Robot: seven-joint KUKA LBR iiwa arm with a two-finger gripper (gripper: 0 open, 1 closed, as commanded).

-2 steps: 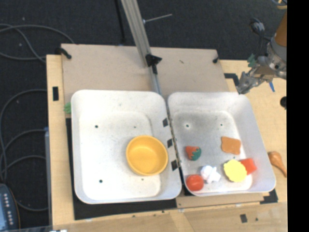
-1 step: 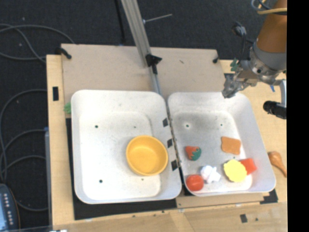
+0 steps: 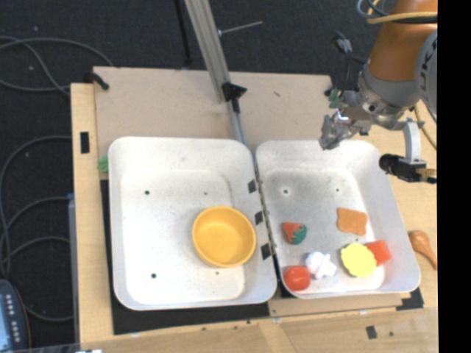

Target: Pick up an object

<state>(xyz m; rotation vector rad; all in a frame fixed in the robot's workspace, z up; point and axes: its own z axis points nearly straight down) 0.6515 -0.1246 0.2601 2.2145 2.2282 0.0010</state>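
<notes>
This is a robotics lab, set up for testing rather than living or selling. A plain fibreboard bench [image 3: 162, 101] stands on dark carpet [image 3: 44, 20], with loose cables [image 3: 29, 190] trailing over the floor at the left. An aluminium extrusion post [image 3: 206, 31] rises at the far side. Two white bins [image 3: 147, 160] sit side by side, and the grey-and-orange industrial arm [image 3: 401, 43] reaches in from the right.

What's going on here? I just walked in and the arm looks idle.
The gripper hangs over the back rim of the right bin, holding nothing. Small items lie at that bin's front: a yellow piece, a red ball, a strawberry. The left bin holds a yellow bowl.
</notes>
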